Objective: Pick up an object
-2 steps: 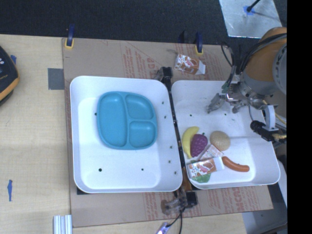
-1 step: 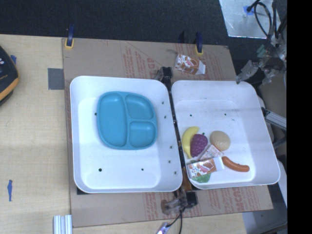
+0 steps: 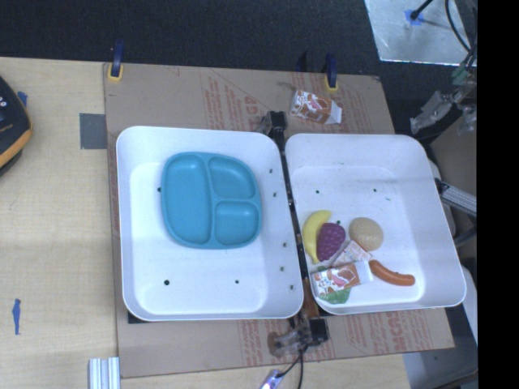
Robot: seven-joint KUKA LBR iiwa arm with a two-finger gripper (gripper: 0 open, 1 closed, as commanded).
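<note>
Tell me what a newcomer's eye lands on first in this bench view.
The blue divided plate stands out first, lying alone in the left bin. Next comes the cluster of toy food in the near corner of the right bin: a yellow banana, purple grapes, a tan bun, an orange sausage and a printed packet. Another packet lies on the cardboard beyond the bins.

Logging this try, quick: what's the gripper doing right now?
Gripper: at the right edge beyond the right bin; open or closed cannot be told. It holds nothing visible.
</note>
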